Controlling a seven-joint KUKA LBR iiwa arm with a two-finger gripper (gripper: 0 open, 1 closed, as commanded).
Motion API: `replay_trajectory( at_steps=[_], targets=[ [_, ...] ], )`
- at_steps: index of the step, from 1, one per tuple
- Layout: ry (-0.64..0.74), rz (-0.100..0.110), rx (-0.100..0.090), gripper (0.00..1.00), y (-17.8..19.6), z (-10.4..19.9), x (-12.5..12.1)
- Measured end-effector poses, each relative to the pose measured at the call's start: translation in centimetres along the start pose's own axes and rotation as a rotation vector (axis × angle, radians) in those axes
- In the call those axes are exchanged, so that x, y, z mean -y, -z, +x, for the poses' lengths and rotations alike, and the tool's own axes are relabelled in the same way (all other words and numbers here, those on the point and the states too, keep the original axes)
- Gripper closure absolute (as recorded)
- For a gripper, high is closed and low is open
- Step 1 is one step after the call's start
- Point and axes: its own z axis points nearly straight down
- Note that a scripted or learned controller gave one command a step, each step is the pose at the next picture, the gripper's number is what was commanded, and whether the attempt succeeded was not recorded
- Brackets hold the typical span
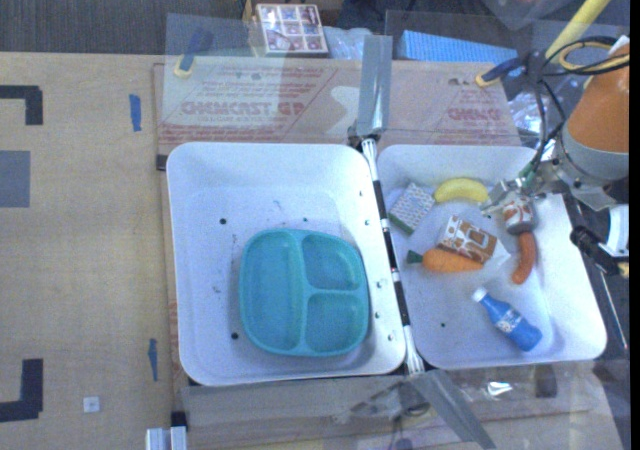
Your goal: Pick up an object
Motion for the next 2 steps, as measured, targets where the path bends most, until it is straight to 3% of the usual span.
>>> replay_trajectory(
  at_steps=[1, 2],
  targets=[
    [-0.001, 0.030, -0.015, 1.00, -0.7, 0.5, 0.9],
    [-0.053, 0.048, -0.014, 1.00, 8.6, 4.5, -2.7]
  ],
)
